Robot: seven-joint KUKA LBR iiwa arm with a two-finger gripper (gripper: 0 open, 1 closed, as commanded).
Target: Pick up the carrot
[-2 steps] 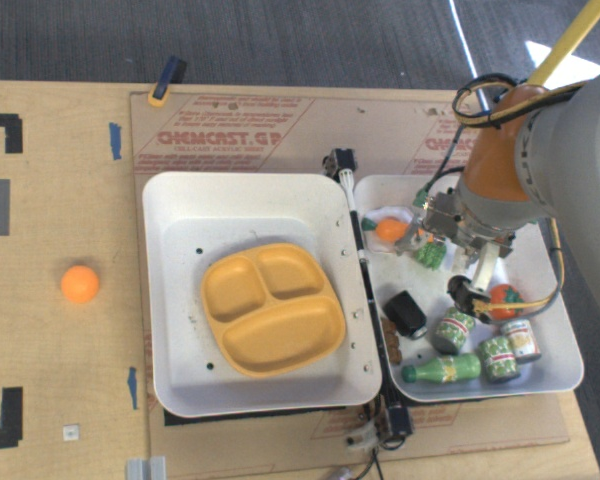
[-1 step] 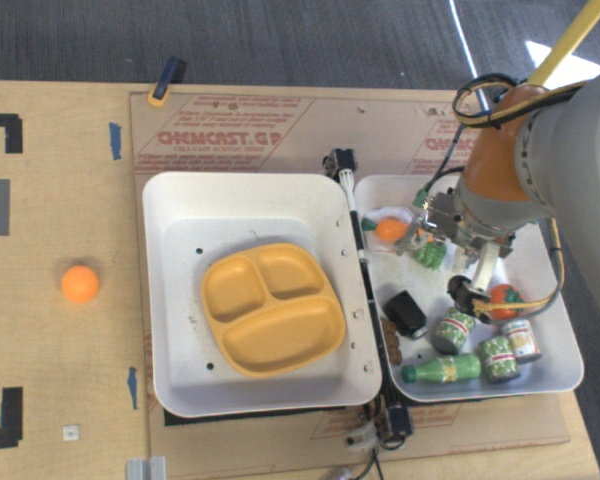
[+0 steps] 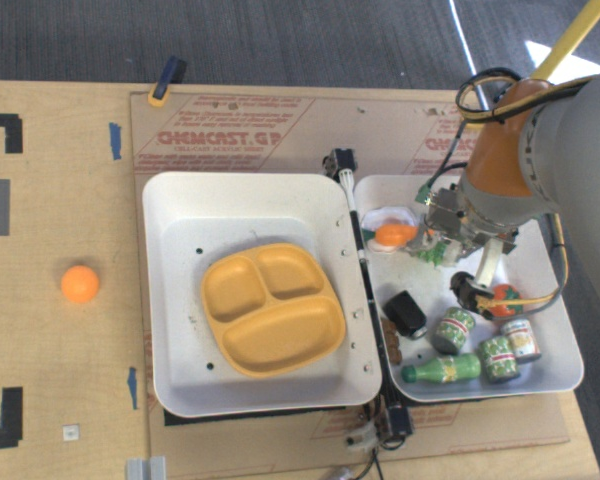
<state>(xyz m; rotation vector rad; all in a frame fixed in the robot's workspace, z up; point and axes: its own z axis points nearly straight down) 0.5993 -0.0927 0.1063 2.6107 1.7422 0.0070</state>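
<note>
Bench (image 3: 60, 168), two white bins (image 3: 170, 208), one carrot (image 3: 393, 235), three cans (image 3: 457, 329) perhaps, jaws (image 3: 442, 230) state unclear.

The grey arm (image 3: 570, 148) comes in from the right and bends down over the bench, its orange band (image 3: 495, 153) sitting just above the wrist. A loop of black cable arches over the top of that band, and more cable trails down past the wrist on the right. The gripper (image 3: 442, 230) hangs low at the arm's left end, pointing down and to the left, its metal body cluttered with fittings.
</note>
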